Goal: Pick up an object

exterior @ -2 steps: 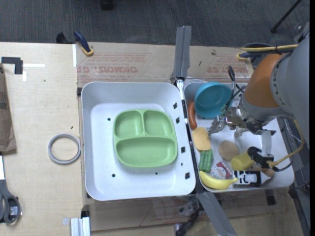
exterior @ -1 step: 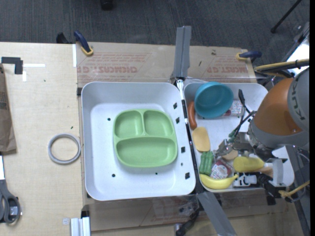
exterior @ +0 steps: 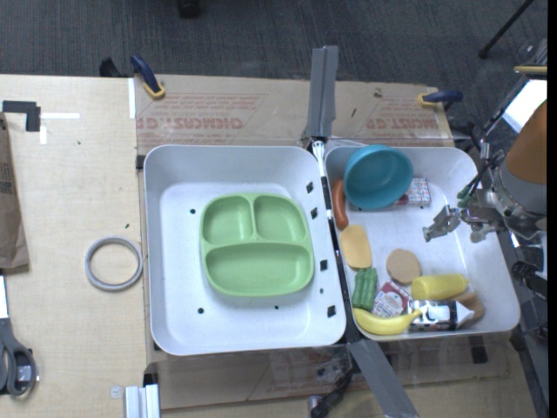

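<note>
Dark carpet surrounds a pale wooden counter [exterior: 70, 181], on which two shallow white bins sit side by side on a sheet of printed cardboard [exterior: 226, 111]. Well away from the jaws [exterior: 442, 225], on their far side across the divider, lies the left bin [exterior: 165, 259], which holds a green divided plate [exterior: 257, 245]. The right bin [exterior: 496, 294] is the one the jaws hang over, close to its right wall, and nothing is gripped between them; whether they are spread or closed I cannot tell at this size.

Up and to the left of the jaws a teal bowl [exterior: 378, 177] rests tipped against the bin's back corner, with a small printed packet [exterior: 419, 191] just beside it. Below the jaws lie a yellow bottle [exterior: 439, 286] and, below that, a banana [exterior: 385, 322] along the front wall. A tan slice of bread [exterior: 355, 247] lies well to the left of the jaws, with an orange carrot-like piece [exterior: 338, 205] above it by the divider. A round brown cookie [exterior: 404, 266] sits just below and left of the jaws. A green cucumber-like piece [exterior: 365, 287] lies beside the bread.

Far off on the counter's left rests a grey tape ring [exterior: 114, 262].
</note>
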Controlling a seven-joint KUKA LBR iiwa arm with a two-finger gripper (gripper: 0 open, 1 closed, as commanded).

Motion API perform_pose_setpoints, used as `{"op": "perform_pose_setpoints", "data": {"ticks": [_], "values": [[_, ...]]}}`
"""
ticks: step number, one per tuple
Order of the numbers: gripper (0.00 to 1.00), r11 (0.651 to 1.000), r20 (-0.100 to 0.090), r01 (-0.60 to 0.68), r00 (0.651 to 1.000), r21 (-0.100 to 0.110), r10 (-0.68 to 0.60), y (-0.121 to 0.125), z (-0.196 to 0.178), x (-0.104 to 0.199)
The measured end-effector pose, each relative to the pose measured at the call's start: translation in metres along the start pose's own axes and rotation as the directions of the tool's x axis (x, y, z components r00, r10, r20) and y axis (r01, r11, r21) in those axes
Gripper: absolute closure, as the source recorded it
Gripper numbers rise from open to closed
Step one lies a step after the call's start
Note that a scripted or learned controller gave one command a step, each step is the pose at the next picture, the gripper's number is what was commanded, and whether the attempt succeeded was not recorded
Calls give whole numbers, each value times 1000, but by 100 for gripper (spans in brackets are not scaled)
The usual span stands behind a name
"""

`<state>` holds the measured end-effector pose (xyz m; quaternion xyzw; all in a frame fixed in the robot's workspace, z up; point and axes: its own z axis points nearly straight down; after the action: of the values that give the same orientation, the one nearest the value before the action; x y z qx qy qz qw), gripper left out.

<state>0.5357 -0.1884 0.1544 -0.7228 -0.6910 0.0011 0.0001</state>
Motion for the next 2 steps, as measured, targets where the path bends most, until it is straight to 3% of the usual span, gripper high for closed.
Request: {"op": "perform_pose_setpoints", "data": {"ticks": [1,2], "values": [[0,1000,-2,23,1000,2,-23,-38,64,64],[100,1000,-1,20,1000,3,-20,-38,56,63]]}}
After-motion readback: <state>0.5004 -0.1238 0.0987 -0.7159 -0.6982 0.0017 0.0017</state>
